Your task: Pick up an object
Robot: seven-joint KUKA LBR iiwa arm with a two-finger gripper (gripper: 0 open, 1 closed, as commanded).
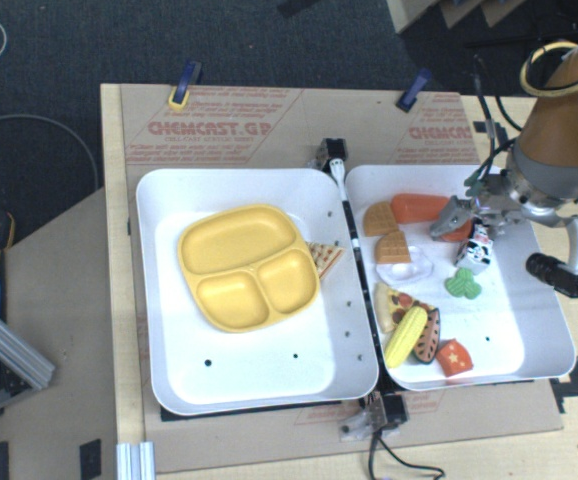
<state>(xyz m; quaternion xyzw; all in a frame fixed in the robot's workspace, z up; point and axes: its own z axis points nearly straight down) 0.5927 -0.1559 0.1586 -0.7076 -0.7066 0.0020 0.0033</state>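
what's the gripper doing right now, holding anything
Gripper: over the right bin, above the black-and-white toy; open or shut cannot be told.

Light was bright, even, apparently from overhead. White bins (159, 268) glared near blown-out; shadows beneath yellow tray (249, 266) were soft, short. Dark floor (49, 28) stayed underexposed. Focus was mildly soft throughout; small items in right-hand bin (529, 338) slightly blurred.

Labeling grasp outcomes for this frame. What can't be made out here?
- Gripper, camera view: too small and cluttered to tell whether it grips anything.
- Waffle piece: partly covered by the yellow plate.
- Black-and-white item under the gripper: too small to identify.
- Arm: cut off by the right edge.
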